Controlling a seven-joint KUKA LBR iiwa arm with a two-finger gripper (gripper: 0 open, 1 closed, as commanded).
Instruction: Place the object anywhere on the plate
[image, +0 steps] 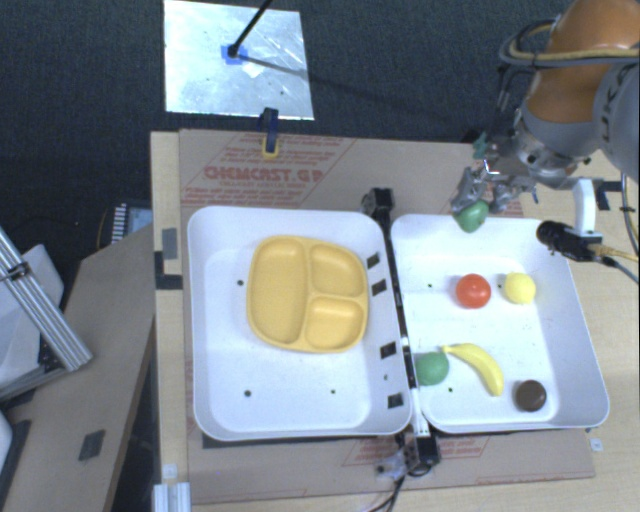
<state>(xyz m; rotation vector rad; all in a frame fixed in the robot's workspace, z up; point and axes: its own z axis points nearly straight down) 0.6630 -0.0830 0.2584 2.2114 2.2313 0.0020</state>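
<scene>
Yellow plate in left bin; fruit right bin.

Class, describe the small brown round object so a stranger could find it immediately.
Start at the right-hand shallow white bin. Go to its near right corner, just right of the curved yellow banana. There lies the small dark brown ball, the only brown item among red, yellow and green ones.
</scene>
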